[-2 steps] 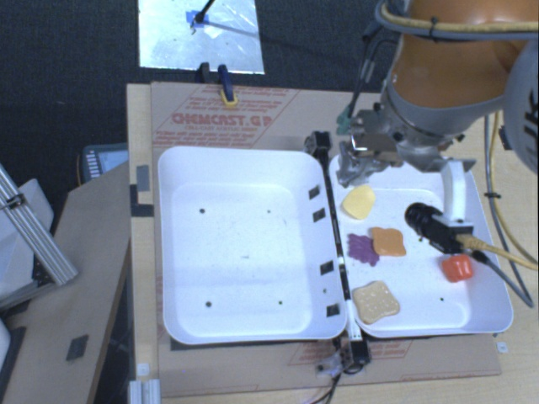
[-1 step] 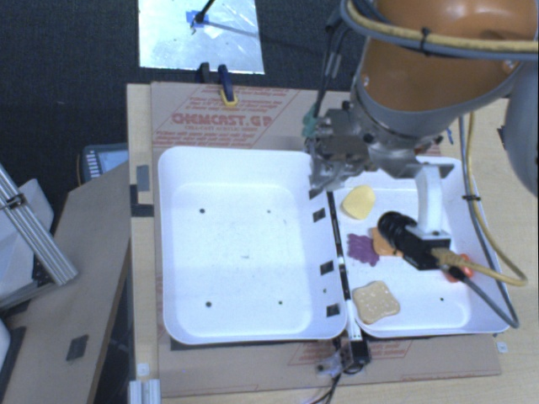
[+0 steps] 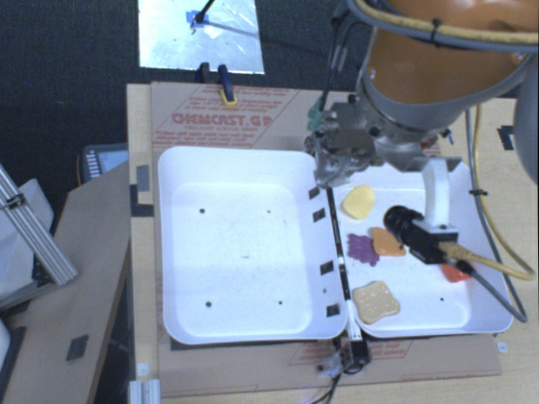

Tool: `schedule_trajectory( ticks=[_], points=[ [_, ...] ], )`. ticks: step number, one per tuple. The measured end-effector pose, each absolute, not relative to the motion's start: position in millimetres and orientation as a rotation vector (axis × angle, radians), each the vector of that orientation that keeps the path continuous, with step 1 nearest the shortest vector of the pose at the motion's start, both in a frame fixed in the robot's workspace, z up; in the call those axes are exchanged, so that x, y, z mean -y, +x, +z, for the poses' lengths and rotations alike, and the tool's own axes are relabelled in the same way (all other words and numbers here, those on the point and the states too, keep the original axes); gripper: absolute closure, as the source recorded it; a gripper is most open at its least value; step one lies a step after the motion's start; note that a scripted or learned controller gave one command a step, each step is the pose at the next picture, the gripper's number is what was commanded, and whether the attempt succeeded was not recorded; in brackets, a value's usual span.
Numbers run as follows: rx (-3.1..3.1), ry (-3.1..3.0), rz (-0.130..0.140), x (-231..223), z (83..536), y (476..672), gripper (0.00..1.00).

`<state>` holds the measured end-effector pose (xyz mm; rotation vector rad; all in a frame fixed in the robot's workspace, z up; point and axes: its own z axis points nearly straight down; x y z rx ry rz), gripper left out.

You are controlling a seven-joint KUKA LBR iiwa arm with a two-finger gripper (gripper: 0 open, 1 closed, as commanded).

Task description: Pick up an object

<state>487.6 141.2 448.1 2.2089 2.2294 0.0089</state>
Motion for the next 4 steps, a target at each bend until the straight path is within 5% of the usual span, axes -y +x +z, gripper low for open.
schedule_trajectory(
  ticks=[2, 3, 4],
  points=[
    [-2.227, 2.213, 0.010, -169.5, 498.9, 486.5, 1.00],
    [-2.230, 2.211, 0.012, -228.0, 537.3, 499.3, 1.00],
    [-2.227, 2.216, 0.004, -224.8, 535.1, 499.0, 0.00]
  ],
)
